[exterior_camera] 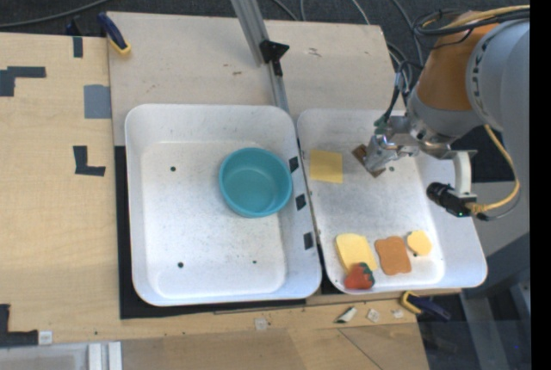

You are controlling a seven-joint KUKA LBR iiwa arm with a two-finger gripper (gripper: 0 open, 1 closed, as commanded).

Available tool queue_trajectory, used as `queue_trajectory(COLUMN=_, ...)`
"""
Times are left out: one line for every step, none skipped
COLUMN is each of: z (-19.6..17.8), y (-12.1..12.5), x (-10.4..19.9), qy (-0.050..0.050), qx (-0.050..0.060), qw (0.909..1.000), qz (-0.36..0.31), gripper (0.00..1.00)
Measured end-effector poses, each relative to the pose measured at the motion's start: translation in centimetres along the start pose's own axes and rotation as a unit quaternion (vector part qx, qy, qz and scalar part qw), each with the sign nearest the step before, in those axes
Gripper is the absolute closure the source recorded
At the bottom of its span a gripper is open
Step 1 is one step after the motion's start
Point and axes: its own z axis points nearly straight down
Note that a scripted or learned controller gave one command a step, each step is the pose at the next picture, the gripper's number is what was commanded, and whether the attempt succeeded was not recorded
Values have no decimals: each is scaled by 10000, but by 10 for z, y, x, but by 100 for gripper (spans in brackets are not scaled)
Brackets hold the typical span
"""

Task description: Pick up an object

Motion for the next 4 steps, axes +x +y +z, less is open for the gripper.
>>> queue_trajectory(z=-43, y=1, x=4, qy=-2, qx=-1, qw=10000, qz=1, gripper=100)
queue_trajectory(z=-107, y=3, x=6, qy=-7, qx=-17, qw=10000, qz=3, gripper=100)
queue_trajectory(z=-95, y=-13, x=49, qy=4, qx=26, qw=10000, qz=-9, gripper=100)
queue_trajectory(z=-91, y=-37, x=108, qy=9, qx=34, qw=10000, qz=-20, gripper=100)
